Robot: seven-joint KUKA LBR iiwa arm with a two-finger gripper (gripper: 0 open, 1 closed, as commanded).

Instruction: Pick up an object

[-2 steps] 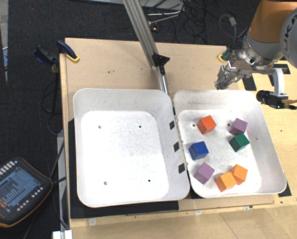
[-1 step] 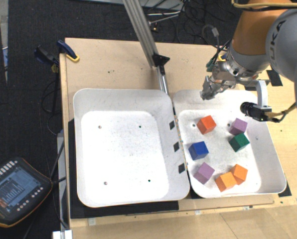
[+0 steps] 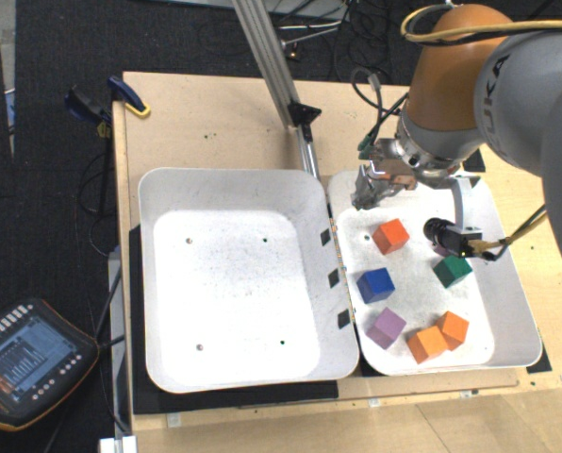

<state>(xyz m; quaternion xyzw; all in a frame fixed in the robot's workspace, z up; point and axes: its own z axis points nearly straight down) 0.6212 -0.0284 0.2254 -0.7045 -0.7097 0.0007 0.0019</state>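
Orange pair: two orange cubes [image 3: 438,336] lie at the lower right of the frame, touching each other, near the right bin's [image 3: 513,345] lower rim. The nearby rim leaves little room for fingers; a poor first choice, in my judgement.
Purple cube: the purple cube [image 3: 388,327] sits just left of the orange pair, close to them but apart. Its left side is free.
Blue cube: the blue cube [image 3: 375,284] rests mid-frame, right of centre, near the wall that divides the two bins. It stands clear of its neighbours.
Green cube: the green cube [image 3: 453,270] lies toward the right, just below a dark fitting with a cable that hangs off the arm.
Upper orange cube: the upper orange cube [image 3: 390,236] is the block closest to the gripper, just below and right of it, turned at an angle to the bin walls. Likely the easiest target.
Gripper: the gripper [image 3: 368,193] hangs over the upper left corner of the right bin, near the dividing wall. I cannot tell whether its fingers are spread or pressed together; nothing shows between them.
Step in hand: approach, by my reading; no block is lifted.
Doing it well: centre over one free-standing block, turn the wrist to match its flat faces, come down straight, and close on opposite faces, not corners.
Left bin: the left bin [image 3: 168,196] fills the middle left of the frame.
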